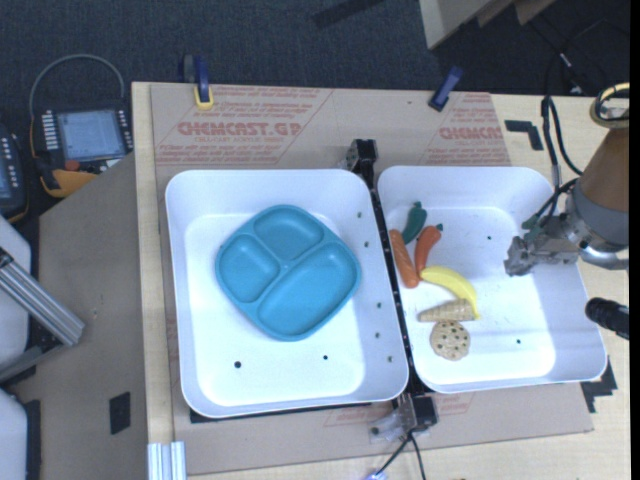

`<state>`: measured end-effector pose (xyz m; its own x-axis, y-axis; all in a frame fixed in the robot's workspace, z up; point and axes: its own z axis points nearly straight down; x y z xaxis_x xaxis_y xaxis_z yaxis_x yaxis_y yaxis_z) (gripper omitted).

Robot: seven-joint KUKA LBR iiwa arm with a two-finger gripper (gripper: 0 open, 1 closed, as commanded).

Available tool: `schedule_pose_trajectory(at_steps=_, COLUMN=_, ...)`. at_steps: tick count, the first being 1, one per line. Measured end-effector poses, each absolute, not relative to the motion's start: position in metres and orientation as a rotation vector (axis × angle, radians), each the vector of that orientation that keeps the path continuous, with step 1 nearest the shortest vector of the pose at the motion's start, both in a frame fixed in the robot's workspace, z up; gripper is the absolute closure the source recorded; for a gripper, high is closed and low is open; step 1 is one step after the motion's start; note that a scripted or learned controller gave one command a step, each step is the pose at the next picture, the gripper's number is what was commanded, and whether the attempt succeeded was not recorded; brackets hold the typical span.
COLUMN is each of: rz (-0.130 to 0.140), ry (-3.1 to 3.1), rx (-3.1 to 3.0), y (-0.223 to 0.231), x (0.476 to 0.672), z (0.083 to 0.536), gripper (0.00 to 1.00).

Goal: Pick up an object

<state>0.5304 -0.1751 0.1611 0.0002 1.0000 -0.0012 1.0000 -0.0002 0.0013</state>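
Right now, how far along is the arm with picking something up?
Nothing looks picked yet. The carrots, banana and cookie all lie along the right bin's left side. The gripper sits over that bin's right part, apart from them. Reaching, grasping and lifting remain.

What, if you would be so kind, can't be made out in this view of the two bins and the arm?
- End effector, camera view: small and dark over the right bin; whether it grips anything is too small to tell.
- Arm: cut off by the right edge.
- Small beige item between the banana and the cookie: too small to identify.
- Carrots and dark green piece: they overlap, so their number is unclear.
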Motion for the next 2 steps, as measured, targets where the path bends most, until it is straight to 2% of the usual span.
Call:
schedule_pose_trajectory(at_steps=1, rz=0.005, ry=2.217, rx=2.215, y=-0.176, x=0.532, z=0.215, gripper=1.00)
schedule_pose_trajectory(at_steps=2, rz=0.006, ry=2.228, rx=2.211, y=-0.112, x=0.544, z=0.217, gripper=1.00)
